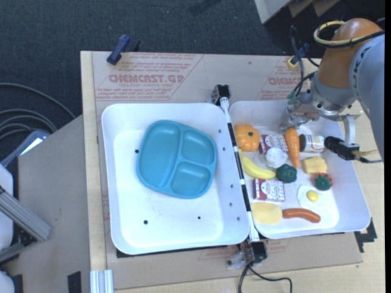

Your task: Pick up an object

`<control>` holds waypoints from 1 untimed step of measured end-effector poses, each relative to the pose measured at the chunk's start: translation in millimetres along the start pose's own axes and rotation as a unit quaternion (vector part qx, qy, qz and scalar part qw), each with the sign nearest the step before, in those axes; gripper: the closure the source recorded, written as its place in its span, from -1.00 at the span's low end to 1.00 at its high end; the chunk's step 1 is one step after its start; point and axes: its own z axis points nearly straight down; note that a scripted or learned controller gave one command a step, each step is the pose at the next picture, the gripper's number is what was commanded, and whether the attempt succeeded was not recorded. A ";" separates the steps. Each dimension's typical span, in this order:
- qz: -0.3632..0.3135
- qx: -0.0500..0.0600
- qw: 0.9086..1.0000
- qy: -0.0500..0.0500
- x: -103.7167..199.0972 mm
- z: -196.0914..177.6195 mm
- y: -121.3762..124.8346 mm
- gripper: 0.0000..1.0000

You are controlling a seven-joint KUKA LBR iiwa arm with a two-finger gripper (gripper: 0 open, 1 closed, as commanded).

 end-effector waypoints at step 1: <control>0.000 0.000 1.000 0.000 0.1 0.2 -0.1 -1.00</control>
